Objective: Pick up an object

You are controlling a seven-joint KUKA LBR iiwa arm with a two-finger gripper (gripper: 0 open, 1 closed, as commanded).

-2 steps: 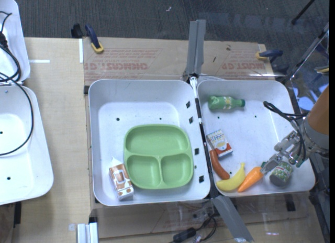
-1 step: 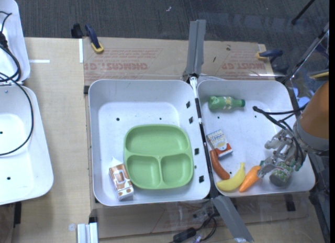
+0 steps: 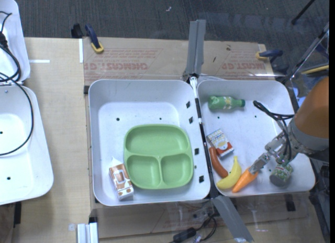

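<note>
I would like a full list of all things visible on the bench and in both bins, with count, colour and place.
bins: 2, white, side by side on the bench
plate: 1, green, three sections, left bin
carton: 1, orange and white, left bin, front left corner
bottle: 1, green, right bin, back
small carton: 1, white and red, right bin, left part
sausage: 1, red, right bin, front left
banana: 1, yellow, beside the sausage
carrot: 1, orange, beside the banana
small object: 1, grey-green, right bin, front right
gripper: 1, grey, above the carrot
</note>
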